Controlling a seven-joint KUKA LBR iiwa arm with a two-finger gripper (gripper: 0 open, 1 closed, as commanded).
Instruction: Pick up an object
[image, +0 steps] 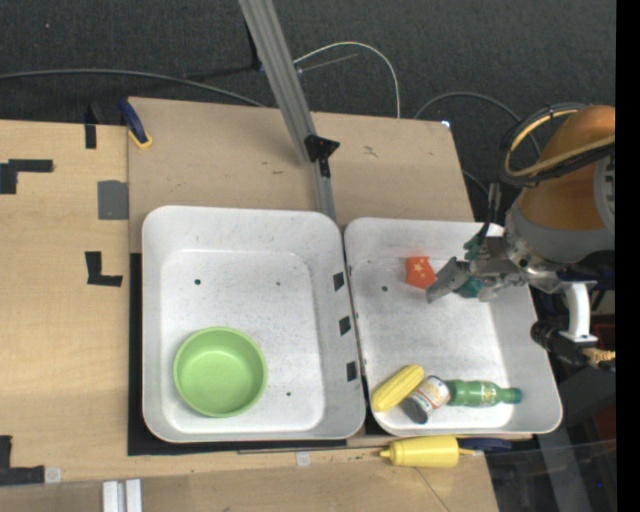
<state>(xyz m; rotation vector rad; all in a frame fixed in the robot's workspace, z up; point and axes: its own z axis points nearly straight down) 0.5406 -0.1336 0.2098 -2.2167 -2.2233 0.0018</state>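
arm (565, 195): grey body, broad orange band, right edge of frame | cable: thin yellowish loop arched over band | gripper (447, 283): dark grey fingers, teal-green accents | wrist: white bracket lower right

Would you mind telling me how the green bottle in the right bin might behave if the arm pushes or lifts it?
The green bottle lies on its side, so a sideways push would probably roll it. It looks smooth and rounded, so it may slip in a grasp. Its cap end sits against a small jar, which would likely shift with it.
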